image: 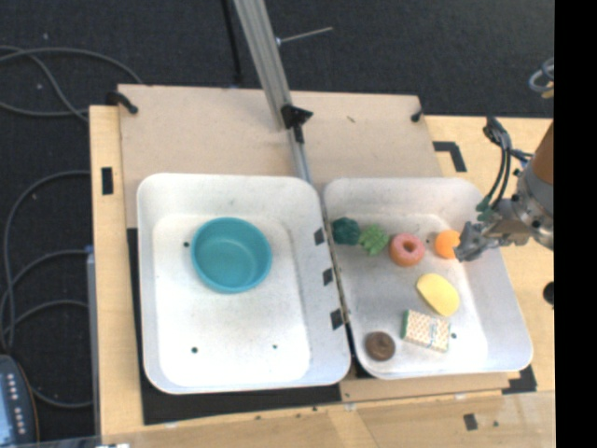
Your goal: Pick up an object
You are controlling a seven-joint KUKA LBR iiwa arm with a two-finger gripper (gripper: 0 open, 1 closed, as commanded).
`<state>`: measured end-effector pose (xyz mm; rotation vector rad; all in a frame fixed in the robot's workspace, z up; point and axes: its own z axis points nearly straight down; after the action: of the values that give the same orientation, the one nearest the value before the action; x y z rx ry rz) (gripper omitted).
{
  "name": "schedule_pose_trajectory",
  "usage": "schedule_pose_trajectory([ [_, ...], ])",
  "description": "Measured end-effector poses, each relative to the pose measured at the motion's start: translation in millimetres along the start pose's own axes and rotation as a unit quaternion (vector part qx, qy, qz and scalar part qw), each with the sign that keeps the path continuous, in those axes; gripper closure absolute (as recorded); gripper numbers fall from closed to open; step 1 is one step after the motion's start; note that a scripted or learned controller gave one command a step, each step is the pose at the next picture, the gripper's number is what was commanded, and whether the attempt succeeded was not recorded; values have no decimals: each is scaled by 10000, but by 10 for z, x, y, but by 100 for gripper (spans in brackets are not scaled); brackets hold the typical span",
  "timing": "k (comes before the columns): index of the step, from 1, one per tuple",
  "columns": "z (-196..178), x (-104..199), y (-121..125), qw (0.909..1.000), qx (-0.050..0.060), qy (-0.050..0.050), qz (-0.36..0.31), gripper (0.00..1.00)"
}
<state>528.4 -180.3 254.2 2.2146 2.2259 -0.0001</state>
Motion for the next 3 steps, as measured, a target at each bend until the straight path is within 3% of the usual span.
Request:
schedule_pose_trajectory([
  [3,-57,1431,-29,10000,6,9,-6,100],
])
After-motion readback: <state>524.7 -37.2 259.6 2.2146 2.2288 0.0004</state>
